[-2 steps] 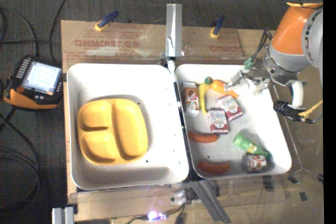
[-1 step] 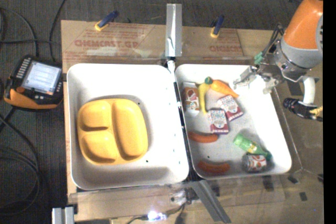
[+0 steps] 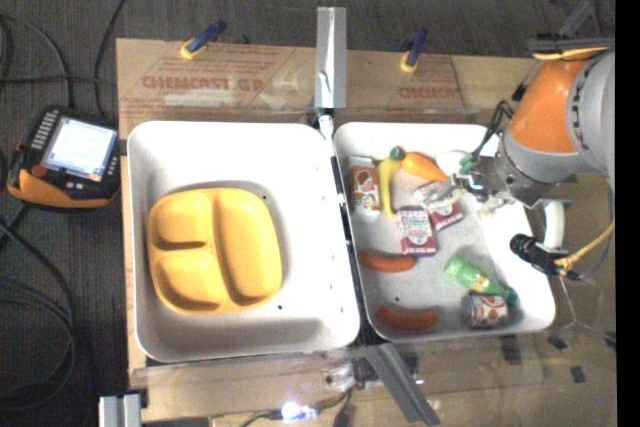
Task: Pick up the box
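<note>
Two bins sit on my tabletop; the box [image 3: 415, 231] lies mid right bin [image 3: 540, 310]. My claw [image 3: 462, 183] hovers just beside its upper right; grip state I cannot tell.

We see the arm [image 3: 570, 130] as a thick, rounded body in smooth grey, with a broad, glossy orange band [image 3: 552, 105] wrapped over its upper part. Below the band the grey casing narrows into a darker wrist section of small metal and black parts, too fine for us to tell apart. A black cylindrical fitting [image 3: 530, 251] juts out beneath the arm, a pale curved piece sits beside it, and a thin yellowish cable [image 3: 592, 241] loops off from there.
</note>
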